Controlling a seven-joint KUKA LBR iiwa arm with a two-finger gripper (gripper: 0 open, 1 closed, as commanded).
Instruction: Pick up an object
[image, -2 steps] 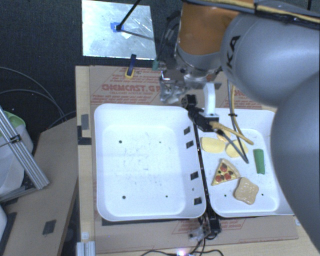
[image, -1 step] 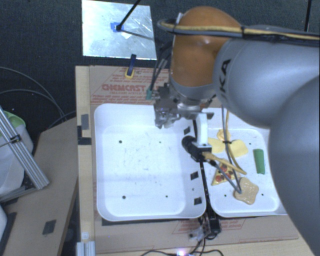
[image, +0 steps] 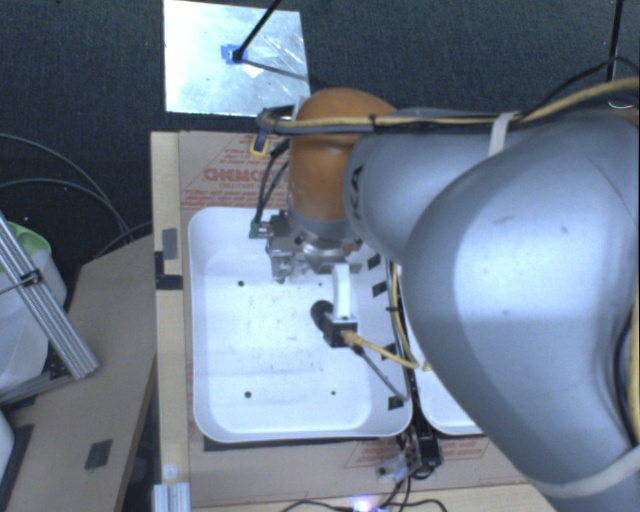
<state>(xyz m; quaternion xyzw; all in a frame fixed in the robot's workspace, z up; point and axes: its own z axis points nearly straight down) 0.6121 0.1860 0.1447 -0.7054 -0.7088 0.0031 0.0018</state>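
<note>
Seemingly the pick is not yet made: the pincer hangs low over the far end of the left bin, and I cannot tell whether it is wide or narrow. Any object to take is hidden beneath the wrist. Red print on the cardboard begins "CHEMCO".

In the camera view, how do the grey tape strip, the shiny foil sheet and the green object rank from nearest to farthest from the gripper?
From the gripper:
1. grey tape strip, just left of the white bin.
2. shiny foil sheet, at the top.
3. green object, at the far left edge.
</note>
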